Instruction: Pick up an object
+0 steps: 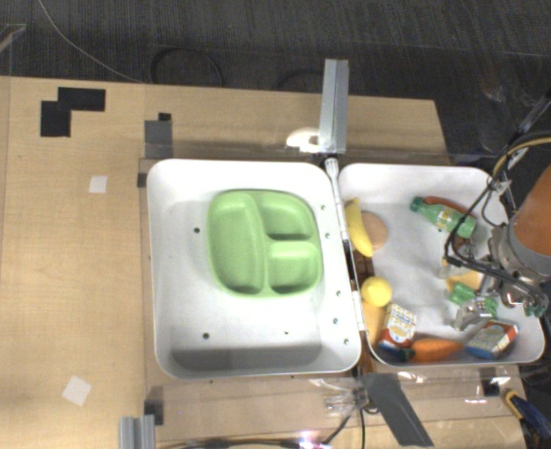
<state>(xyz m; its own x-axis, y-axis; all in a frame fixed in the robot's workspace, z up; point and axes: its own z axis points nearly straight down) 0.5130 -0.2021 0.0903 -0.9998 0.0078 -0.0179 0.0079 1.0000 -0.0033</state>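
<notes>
Here, seen from above, a pale wooden desk (60, 279) carries two shallow white bins side by side. The left bin (177, 251) holds one smooth, light green plastic tray (261, 241) with three compartments, lying near the bin's far side. The right bin (415, 190) holds a scatter of small toy groceries, any of which could be the thing to pick up.

The grey arm with its orange band (546, 218) enters over the right bin's right edge. Its hand (485, 297) hangs low near the bin's near right corner, amid dark cables; whether its fingers are apart or together cannot be told.

Closest to the hand, a small green item (462, 294) lies just on its left side, and a blue, white and red packet (492, 341) lies just nearer the bin's near edge. An orange carrot (436, 349) lies along the near edge, its long axis parallel to that edge. A printed carton (401, 324) sits left of it. A round yellow lemon (376, 292) and a curved banana (355, 226) lie against the left wall, with a tan egg-like shape (375, 231) touching the banana. A green bottle (440, 215) with a red end lies tilted toward the far right corner.

Judging from this, the short reach is downward and slightly left.
</notes>
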